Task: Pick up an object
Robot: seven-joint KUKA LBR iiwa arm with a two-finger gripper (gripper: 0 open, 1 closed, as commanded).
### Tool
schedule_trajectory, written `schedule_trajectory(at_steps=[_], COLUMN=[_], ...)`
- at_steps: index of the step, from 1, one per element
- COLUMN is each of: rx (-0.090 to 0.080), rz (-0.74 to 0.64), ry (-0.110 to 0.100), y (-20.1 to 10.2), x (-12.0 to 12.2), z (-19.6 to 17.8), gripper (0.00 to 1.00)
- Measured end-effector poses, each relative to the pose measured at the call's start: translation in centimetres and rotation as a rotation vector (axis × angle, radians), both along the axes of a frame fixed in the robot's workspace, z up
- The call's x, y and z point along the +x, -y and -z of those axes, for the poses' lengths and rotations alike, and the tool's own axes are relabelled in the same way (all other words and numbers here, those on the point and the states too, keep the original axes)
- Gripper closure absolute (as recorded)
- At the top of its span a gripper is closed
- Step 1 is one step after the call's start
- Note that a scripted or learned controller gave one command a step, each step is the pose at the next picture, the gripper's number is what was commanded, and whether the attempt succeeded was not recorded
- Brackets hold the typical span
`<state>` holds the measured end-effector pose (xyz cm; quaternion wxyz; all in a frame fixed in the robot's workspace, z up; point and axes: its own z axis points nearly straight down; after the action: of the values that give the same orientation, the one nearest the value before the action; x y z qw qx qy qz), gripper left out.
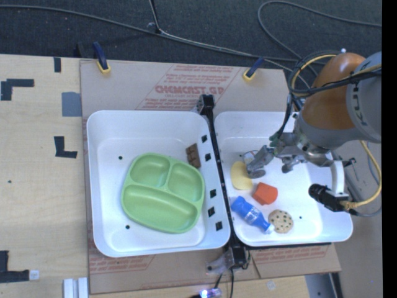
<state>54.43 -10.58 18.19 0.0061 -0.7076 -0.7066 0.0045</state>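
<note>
In the right bin (322, 228) lie a pale yellow piece (239, 175), an orange-red block (265, 194), a blue bottle-like object (250, 214) and a round cookie (281, 221). My gripper (256, 162) hangs low over that bin, right beside the yellow piece's upper right edge and just above the orange-red block. Its grey fingers point left and down. Nothing shows held between them. The arm's orange band (329, 98) sits at the right.
The left bin (99, 166) holds a green divided plate (164, 192) and a small brown piece (193, 155) near the divider. Black clips run along the divider (212, 166) between the bins. Cables loop around the arm at the right.
</note>
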Motion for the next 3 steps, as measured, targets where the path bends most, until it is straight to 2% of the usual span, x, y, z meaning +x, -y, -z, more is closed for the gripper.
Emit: schedule_trajectory(at_steps=[1,2,3], rx=[-0.001,-0.002,-0.003], rz=[-0.003,-0.003,-0.003], ry=[0.013,0.009,0.012], y=[0.0,-0.2,0.2], x=[0.3,0.3,0.8], z=[-0.7,3.7,9.7], gripper=[0.0,0.0,0.0])
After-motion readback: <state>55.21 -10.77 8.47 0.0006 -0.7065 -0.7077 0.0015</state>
